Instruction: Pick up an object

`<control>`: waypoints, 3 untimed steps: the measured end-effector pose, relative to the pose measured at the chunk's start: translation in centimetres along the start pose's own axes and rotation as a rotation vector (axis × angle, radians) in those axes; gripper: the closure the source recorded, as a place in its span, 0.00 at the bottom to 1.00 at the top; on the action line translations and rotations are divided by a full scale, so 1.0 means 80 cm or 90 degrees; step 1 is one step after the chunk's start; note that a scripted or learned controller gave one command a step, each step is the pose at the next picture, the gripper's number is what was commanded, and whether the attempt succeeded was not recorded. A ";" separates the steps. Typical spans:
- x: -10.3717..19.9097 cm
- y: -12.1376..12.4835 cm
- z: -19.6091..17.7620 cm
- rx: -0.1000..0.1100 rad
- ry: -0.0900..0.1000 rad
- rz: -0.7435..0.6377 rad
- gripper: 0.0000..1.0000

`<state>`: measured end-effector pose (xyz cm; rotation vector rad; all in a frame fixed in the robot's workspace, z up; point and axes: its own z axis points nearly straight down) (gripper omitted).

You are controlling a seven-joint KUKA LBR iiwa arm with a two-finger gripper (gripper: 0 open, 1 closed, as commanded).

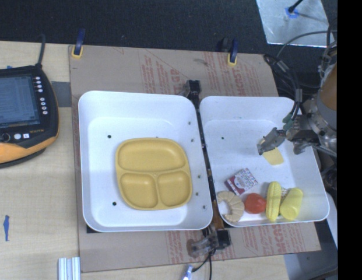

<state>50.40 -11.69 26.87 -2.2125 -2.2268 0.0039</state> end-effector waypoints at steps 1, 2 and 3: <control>-0.050 0.002 0.158 0.001 0.000 0.001 0.00; -0.119 0.071 0.221 0.000 0.000 0.002 0.00; -0.062 0.097 0.221 -0.001 -0.001 -0.001 0.00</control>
